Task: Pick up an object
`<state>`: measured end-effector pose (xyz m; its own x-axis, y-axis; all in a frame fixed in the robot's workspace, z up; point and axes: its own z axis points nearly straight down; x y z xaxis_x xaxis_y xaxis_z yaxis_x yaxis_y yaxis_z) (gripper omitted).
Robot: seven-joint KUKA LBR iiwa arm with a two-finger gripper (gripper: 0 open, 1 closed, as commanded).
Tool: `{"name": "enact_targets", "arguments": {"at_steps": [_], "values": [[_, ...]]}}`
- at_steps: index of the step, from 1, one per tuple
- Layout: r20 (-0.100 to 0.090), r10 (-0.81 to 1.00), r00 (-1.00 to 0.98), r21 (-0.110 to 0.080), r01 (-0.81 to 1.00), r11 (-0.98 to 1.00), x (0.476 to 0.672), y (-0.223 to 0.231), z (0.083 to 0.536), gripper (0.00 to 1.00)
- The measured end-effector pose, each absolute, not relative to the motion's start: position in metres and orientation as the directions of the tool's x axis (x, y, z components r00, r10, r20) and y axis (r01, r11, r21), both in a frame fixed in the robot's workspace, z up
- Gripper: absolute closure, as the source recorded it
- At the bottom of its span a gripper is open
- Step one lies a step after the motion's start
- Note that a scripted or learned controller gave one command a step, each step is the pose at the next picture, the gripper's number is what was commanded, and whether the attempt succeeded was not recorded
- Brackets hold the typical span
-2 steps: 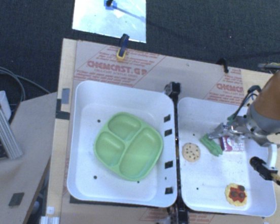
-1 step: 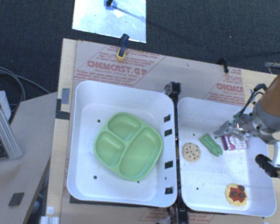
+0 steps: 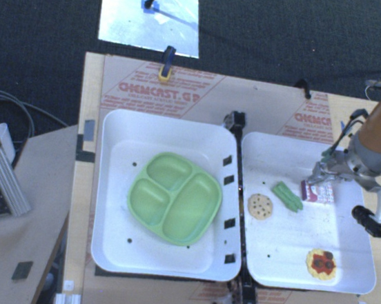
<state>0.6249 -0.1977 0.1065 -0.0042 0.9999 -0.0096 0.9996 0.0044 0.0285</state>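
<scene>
Gripper low in right bin, over pink-white packet; fingers' opening cannot be told; green piece just left.

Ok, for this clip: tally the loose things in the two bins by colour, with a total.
Green: 2, the divided plate in the left bin and the bean pod in the right bin
Tan: 1, the cookie
Yellow and red: 1, the small pizza
Pink and white: 1, the packet under the gripper
Total: 5
</scene>
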Motion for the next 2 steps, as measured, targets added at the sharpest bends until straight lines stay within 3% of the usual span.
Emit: {"name": "enact_targets", "arguments": {"at_steps": [1, 2], "values": [[-0.009, 1.000, -0.004, 0.026, 1.000, 0.004, 0.624, -0.198, 0.105, 0.00], [-0.003, 1.000, -0.004, 0.017, 1.000, 0.004, 0.622, -0.206, 0.092, 0.00]]}}
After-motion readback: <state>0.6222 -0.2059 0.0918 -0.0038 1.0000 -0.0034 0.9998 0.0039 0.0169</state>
